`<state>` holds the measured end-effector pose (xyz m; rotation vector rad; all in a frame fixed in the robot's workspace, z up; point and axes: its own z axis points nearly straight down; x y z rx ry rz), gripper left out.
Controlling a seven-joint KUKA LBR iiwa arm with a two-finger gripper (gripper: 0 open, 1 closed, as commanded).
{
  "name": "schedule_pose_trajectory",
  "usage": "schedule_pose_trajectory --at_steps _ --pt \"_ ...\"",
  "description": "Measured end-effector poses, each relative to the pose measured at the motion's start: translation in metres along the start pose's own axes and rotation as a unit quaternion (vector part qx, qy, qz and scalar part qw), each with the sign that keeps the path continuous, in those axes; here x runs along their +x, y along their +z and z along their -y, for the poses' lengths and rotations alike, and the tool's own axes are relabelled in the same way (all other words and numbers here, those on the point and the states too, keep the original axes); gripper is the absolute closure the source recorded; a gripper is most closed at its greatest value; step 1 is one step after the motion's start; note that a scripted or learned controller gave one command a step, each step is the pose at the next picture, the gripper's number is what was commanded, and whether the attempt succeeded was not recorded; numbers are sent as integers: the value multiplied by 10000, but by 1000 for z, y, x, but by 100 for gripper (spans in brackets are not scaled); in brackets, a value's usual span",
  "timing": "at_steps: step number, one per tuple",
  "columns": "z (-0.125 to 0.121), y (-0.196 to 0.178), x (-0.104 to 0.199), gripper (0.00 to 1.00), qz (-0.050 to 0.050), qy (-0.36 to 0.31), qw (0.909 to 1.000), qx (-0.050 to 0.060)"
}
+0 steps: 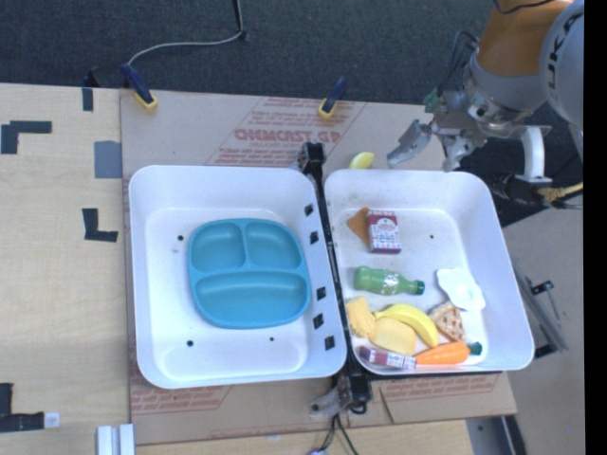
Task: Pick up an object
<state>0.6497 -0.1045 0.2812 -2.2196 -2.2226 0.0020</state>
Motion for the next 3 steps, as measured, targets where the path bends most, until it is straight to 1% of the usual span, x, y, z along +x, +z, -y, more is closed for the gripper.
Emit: schedule_pose_trajectory --at_steps 1,2,3 --pt "43 60 22 0 -3 2 10000 4" --pt "10 195 -2 0 2 1 10000 -13" --pt "10 185 -2 100 4 -2 10000 -11"
